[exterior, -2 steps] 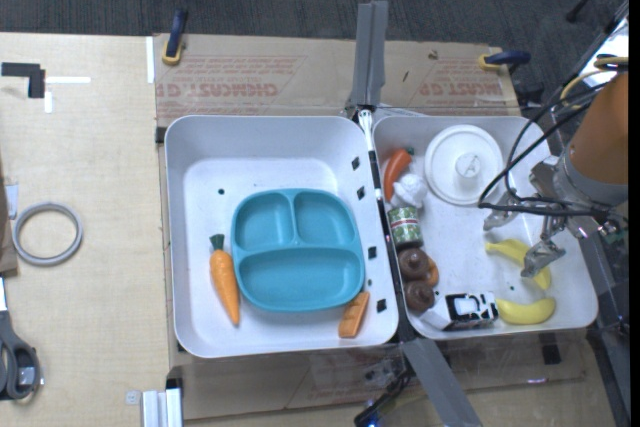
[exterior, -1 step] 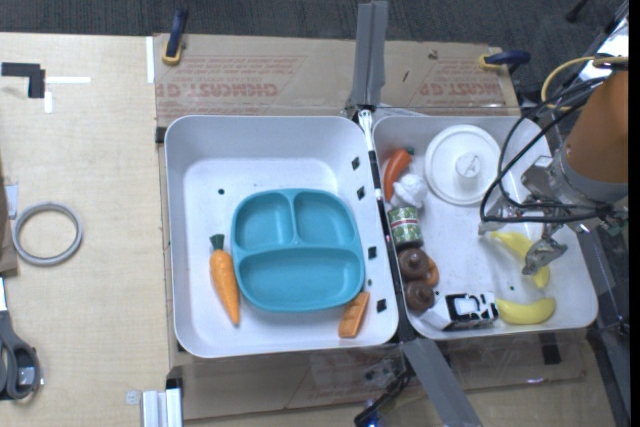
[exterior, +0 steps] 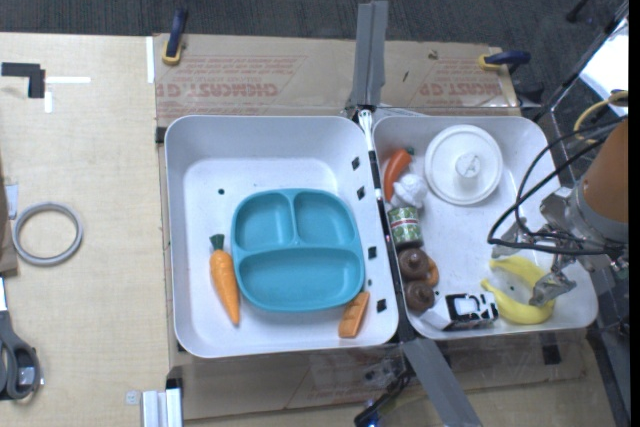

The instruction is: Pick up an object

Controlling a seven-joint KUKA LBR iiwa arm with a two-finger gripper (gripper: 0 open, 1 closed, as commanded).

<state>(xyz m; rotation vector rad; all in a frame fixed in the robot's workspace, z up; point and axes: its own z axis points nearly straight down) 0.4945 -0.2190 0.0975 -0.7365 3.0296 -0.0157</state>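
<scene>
Camera view: the grey two-finger gripper (exterior: 553,287) hangs over the right white bin (exterior: 520,127), near its right rim. Finger state cannot be told. The curved yellow banana (exterior: 520,303) lies beneath, long axis left-right, beside the front rim.

A teal divided plate (exterior: 297,250) is seen in the white left bin (exterior: 185,245), flanked by an orange carrot (exterior: 225,282) with a green top. A yellow banana (exterior: 520,300) and white lid (exterior: 463,165) are spotted in the white right bin (exterior: 510,130).
</scene>
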